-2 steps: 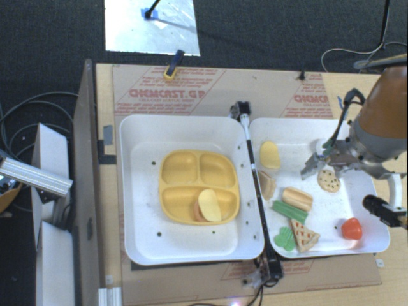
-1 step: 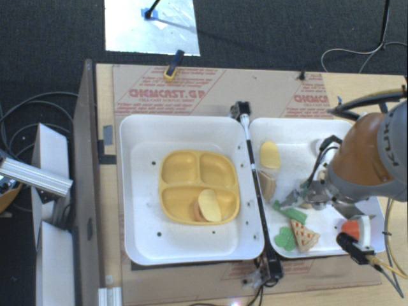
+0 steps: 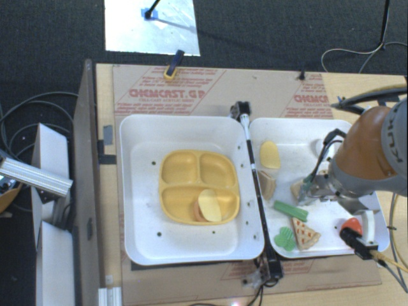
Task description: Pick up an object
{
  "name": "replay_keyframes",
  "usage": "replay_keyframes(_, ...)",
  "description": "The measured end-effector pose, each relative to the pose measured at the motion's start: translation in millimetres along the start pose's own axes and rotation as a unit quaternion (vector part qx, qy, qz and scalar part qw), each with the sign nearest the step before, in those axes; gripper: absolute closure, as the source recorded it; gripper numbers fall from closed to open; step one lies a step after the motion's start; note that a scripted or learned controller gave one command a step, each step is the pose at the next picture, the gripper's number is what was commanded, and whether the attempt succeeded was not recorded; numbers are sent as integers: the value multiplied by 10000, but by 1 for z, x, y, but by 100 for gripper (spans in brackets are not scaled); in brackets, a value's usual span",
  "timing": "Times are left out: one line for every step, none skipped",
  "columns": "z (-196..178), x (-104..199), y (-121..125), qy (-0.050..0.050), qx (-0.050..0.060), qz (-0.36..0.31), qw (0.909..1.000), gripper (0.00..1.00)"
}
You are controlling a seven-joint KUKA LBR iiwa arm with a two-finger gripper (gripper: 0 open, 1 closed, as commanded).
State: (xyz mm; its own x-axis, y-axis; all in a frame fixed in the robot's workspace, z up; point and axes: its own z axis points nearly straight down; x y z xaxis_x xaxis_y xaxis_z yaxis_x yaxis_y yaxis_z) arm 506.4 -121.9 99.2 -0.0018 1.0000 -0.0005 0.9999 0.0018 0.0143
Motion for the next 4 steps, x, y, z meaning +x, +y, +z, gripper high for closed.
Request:
replay_keyframes(1, 0, 0, 1, 4, 0, 10000, 0)
replay_keyframes(11, 26, -16, -23, -5, 3, 10000, 0)
replay_keyframes(13, -29, 94, -30, -6, -17, 10000, 0)
replay_keyframes(16, 21, 50, 14, 84, -20, 10000, 0)
